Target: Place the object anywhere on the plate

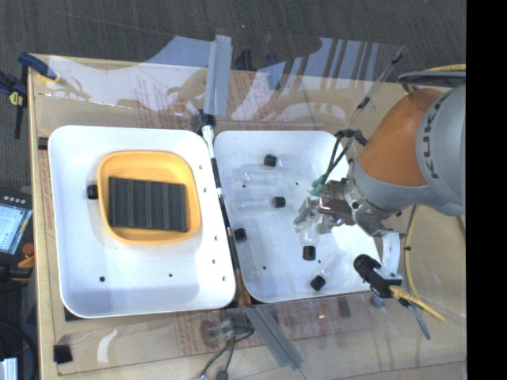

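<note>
A yellow plate (147, 161) with a dark ridged centre lies in the left bin (127, 291). Several clear vials with black caps lie scattered in the right bin (273, 279); one cap (279, 203) is near the middle and another cap (309, 252) sits just below the gripper. My gripper (310, 216) hangs low over the right half of the right bin, among the vials. Nothing can be made out in its grasp. A small black piece (92, 191) rests beside the plate's left rim.
A metal divider (215, 77) runs back from the seam between the bins. The grey and orange arm (412, 157) covers the right bin's right edge. A handheld screen (12, 224) sits at the far left, off the bench.
</note>
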Motion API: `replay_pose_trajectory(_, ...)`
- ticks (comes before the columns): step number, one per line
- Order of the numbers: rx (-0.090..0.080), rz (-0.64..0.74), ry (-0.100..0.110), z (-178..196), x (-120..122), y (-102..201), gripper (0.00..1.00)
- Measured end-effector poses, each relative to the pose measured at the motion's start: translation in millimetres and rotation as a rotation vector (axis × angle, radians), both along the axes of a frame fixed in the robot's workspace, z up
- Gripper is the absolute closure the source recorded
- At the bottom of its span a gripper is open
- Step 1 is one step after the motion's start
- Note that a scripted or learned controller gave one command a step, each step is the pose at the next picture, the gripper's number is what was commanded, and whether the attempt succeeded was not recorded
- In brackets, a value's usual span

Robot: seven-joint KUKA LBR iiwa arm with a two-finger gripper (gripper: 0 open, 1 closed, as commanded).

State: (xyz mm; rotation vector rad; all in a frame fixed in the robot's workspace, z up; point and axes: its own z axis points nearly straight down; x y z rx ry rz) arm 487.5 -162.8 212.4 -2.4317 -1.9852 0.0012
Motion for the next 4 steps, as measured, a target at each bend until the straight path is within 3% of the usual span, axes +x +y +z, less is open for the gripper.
replay_pose_trajectory(1, 0.000, 0.072, 0.000, 21, 57, 31, 1.00)
replay_pose_trajectory(2, -0.001, 0.344, -0.001, -6, 107, 55, 1.00)
replay_pose_trajectory(3, 0.000, 0.446, -0.001, 54, 119, 102, 1.00)
replay_pose_trajectory(4, 0.002, 0.651, 0.003, -11, 130, 134, 1.00)
